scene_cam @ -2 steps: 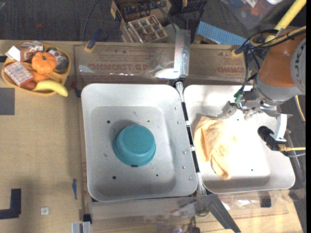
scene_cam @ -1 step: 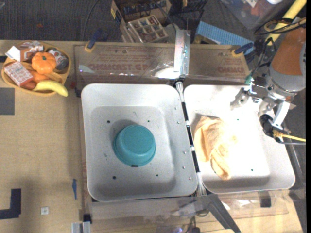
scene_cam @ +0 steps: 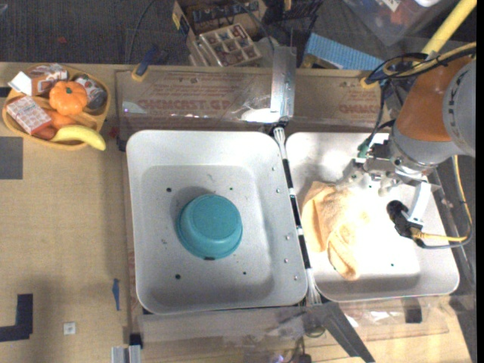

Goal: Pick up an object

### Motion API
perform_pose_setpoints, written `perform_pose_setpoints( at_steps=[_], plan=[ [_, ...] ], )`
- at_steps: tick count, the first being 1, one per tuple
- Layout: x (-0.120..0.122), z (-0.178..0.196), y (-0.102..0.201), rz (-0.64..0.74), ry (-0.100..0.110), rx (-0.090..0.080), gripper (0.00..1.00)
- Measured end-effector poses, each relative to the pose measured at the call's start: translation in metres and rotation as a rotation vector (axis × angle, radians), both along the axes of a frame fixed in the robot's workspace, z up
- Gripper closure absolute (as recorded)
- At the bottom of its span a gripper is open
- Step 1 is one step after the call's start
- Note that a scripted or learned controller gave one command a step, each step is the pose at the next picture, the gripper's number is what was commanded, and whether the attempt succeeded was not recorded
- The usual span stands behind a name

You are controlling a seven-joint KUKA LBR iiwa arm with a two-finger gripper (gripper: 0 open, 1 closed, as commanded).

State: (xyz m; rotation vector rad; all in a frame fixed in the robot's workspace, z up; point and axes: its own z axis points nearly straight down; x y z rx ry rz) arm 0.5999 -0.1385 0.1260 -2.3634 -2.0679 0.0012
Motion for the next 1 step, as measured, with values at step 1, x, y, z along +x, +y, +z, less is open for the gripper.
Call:
perform_pose_setpoints(
  at_steps=[1],
  plan=[
    [0.0187,-0.0333,0.0411,0.230,-0.014,-0.004,0.00]
  ],
)
